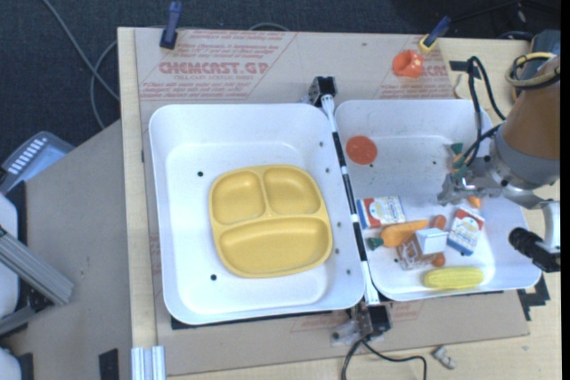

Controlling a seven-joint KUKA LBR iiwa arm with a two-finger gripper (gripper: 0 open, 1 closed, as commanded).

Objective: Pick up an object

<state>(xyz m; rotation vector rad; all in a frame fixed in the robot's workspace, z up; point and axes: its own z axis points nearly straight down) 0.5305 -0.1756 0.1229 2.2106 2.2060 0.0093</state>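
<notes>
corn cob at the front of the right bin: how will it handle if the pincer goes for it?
The corn cob looks long and rounded, so it would probably roll if nudged from the side. It lies flat along the right bin's front wall, which may block a finger on that side. It looks like a stiff toy, likely light; a grip across its short width seems safest.

The grey arm with its orange band (534, 125) reaches in from the right, its metal two-finger gripper (461, 187) pointing down.
</notes>
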